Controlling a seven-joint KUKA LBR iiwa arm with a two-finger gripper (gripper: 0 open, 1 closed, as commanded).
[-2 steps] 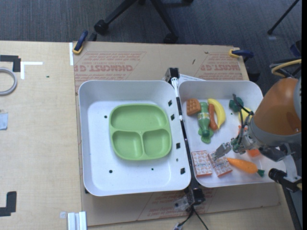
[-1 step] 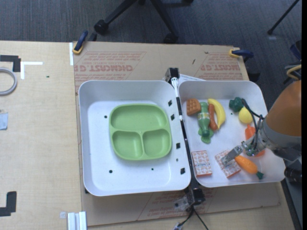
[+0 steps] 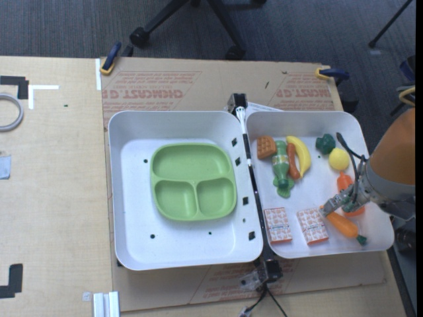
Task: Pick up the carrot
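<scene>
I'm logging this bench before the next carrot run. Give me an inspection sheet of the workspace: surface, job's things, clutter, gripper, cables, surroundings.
Surface: wooden bench with cardboard sheet under two white bins.
Job's things: carrot lies in the right bin, near its front right corner.
Clutter: in the right bin, banana, green bottle, waffle, lemon, broccoli, two small boxes; green divided plate in the left bin.
Gripper: gripper just above the carrot; finger state unclear.
Cables: black cable running to the gripper.
Surroundings: office chair base on grey carpet.
</scene>
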